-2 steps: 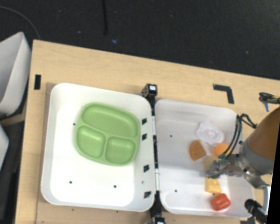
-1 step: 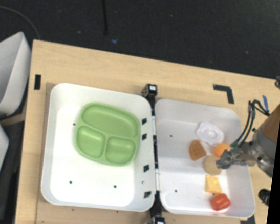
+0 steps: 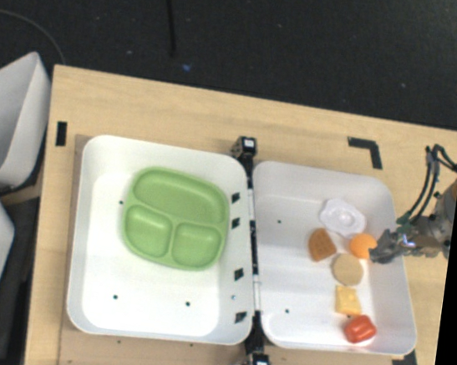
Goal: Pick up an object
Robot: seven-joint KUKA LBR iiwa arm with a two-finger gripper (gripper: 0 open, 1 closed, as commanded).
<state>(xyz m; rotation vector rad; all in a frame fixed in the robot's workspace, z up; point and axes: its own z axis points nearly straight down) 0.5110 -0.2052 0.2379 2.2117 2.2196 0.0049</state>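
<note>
Two white bins on a pale wooden worktop (image 3: 179, 111). Jaws (image 3: 381, 251), right edge: opening cannot be told, tips beside an orange ball (image 3: 361, 244) in the right bin (image 3: 291, 220). Left bin (image 3: 88, 284): green divided plate (image 3: 177, 217).

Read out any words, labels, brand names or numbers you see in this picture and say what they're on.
None can be read: the green divided plastic plate, the two white bins, the small food-like items and the wooden bench carry no legible text; black corner marks are plain shapes.

Grey claw (image 3: 384, 249), green and black cables
</note>
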